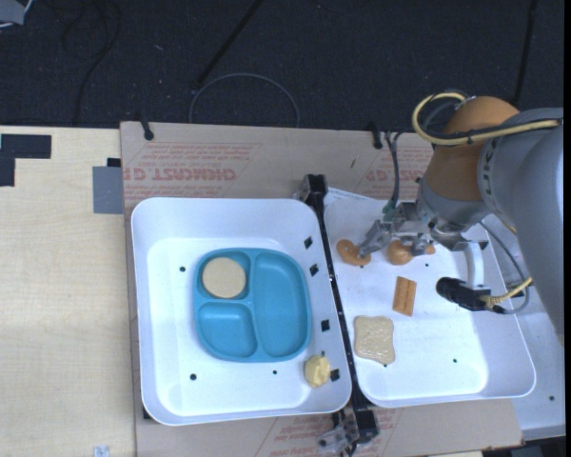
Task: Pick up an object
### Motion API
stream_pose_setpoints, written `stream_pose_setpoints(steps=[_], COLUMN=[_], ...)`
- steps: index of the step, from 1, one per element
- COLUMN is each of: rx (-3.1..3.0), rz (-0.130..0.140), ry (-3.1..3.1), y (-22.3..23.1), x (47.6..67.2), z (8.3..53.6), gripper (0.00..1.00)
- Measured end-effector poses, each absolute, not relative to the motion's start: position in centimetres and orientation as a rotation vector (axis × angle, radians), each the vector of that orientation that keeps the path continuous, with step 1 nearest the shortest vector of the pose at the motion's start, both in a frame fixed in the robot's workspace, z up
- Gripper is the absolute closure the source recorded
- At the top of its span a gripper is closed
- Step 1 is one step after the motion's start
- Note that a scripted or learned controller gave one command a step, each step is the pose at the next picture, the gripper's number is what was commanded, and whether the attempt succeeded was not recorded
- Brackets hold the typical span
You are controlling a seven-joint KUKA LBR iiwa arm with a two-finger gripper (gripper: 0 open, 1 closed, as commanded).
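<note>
Camera view shows two orange-brown rounded food pieces in the right bin (500, 374), far part. One, the left orange piece (348, 251), lies just to the view's left of the gripper (369, 248), touching or nearly touching its tips; it is small, glossy and lumpy, like a toy croissant or chicken piece. The other orange piece (399, 252) sits just to the gripper's right, partly under the metal linkage. The fingers are thin grey rods pointing down-left, and I cannot tell whether they are spread or closed, nor whether anything sits between them.

Nearer the viewer than the gripper and a little right lies one orange-tan stick (404, 295), a short rectangular block. Further toward the viewer is one pale bread slice (374, 339), beige and squarish.

Well to the gripper's left, the left bin (162, 255) holds one blue divided plate (276, 312) with three compartments; one round tan cracker (223, 277) rests in its upper-left compartment. One pale yellow lump (318, 370) lies off the plate, near the bin's front right corner.

Beyond the bins, the brown board (266, 165) bears mirrored red print, too faint to read with certainty.
</note>
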State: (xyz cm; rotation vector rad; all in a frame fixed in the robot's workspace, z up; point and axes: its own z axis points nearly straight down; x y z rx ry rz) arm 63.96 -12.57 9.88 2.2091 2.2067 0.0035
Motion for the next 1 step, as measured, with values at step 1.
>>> stream_pose_setpoints(steps=[1], rx=[2.202], rz=[0.014], ry=[2.195], y=[-12.79], x=[64.28], z=[11.30], gripper=[1.00])
